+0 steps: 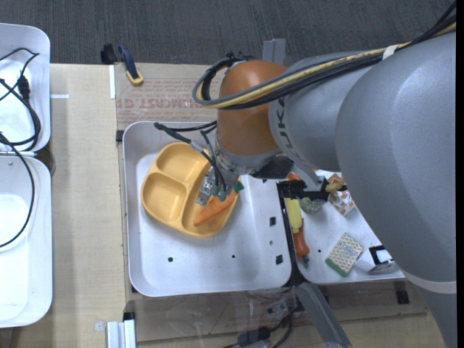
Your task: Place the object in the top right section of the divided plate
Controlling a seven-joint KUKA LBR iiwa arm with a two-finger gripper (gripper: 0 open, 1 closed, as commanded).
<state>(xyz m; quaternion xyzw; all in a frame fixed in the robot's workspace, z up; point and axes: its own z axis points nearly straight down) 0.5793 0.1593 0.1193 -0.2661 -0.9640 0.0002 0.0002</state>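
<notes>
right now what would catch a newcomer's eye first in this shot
The big grey arm with its orange band comes in from the right and covers much of the right bin. Below it, a yellow divided plate sits in the left bin, with a carrot lying on the plate's right side under the hand.

Camera: single fixed overhead view.
Looks down slantwise on both white bins (145, 267); arm (348, 122) enters from right.
</notes>
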